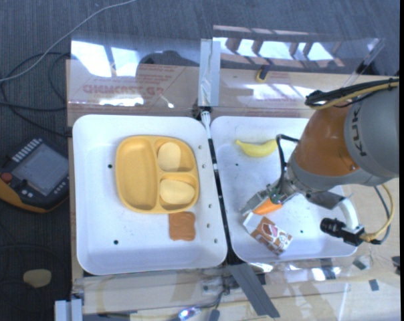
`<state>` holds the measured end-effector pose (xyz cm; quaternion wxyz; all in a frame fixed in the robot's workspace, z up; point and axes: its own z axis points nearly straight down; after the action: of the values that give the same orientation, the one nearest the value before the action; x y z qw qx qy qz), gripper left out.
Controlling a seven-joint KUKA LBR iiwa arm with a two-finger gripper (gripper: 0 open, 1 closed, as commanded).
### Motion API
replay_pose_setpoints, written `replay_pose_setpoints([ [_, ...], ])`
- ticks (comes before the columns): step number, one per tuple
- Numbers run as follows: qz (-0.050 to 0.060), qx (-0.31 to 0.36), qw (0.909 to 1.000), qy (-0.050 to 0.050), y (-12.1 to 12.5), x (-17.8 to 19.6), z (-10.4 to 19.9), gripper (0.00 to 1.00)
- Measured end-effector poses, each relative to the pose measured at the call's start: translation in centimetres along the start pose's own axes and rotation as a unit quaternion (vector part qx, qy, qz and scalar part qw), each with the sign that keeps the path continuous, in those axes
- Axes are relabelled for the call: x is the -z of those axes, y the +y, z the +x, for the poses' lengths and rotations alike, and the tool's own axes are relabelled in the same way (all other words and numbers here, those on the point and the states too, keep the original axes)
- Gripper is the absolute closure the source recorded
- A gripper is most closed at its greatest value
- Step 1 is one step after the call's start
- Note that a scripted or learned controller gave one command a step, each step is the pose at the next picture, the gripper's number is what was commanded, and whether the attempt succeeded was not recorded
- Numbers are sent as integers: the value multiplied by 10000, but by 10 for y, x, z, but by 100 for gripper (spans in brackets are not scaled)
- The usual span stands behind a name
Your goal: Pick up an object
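My gripper is low in the right bin, near its middle. A small orange carrot-like piece with a green end lies right under the gripper tip, touching or nearly touching it. A yellow banana lies at the bin's far left. Just below the orange piece, by the bin's near edge, a brown and white snack packet lies flat. The grey arm with its orange band covers the bin's right part.
The left bin holds a yellow divided tray with two pale round food pieces in its right compartments. A brown toast-like square lies below the tray. A pendant rests on the floor at left.
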<state>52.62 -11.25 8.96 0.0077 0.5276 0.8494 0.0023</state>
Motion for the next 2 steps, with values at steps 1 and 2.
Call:
replay_pose_setpoints([
  [1, 28, -1276, 9918, 22, 59, -2, -21, 0],
  [2, 27, -790, 9969, 16, -18, 0, -4, 0],
])
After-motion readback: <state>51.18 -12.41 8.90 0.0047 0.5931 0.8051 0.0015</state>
